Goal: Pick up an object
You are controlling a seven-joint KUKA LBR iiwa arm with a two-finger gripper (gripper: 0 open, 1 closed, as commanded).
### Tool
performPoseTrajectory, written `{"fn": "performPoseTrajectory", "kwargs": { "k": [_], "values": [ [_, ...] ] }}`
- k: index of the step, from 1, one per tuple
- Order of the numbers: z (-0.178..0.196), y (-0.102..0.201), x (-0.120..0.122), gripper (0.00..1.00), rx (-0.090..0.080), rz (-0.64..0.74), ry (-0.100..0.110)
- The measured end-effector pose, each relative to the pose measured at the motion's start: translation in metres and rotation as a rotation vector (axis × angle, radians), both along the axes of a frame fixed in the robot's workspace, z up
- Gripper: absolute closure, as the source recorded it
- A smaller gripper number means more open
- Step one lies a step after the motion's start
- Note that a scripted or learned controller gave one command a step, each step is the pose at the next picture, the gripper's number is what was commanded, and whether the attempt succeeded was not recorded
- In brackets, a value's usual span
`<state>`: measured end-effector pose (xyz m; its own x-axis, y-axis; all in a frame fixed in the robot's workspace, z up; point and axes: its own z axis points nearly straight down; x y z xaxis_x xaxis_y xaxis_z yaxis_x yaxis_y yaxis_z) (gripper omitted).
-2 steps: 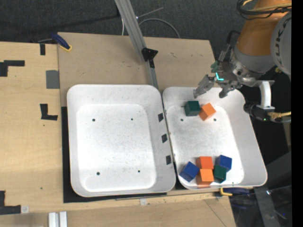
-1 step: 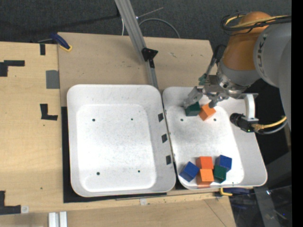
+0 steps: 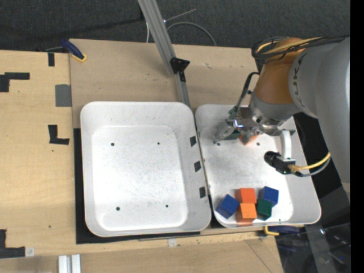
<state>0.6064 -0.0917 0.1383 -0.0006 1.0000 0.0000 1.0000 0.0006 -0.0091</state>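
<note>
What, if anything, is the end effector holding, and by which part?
It cannot be told. The end effector is low in the right bin, with something orange against it, but the wrist hides the contact.

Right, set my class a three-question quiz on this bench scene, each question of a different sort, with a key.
1. True or false: the small cluster of coloured blocks lies in the shallow white left bin.
2. Multiple choice: the two-finger gripper hangs over which part of the shallow white right bin? A near end, B far end, C outside it.
3. Fill in: the two blocks in the middle of the cluster are ____.

Key: 1 false, they lie at the right bin's near end. 2 B. 3 orange.
</note>
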Motion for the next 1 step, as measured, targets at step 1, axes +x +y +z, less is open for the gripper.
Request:
{"fn": "performPoseTrajectory", "kwargs": {
  "k": [1],
  "values": [
    [-0.0499,0.0007,-0.0016,0.00,-0.001,0.001,-0.003]
  ]
}}
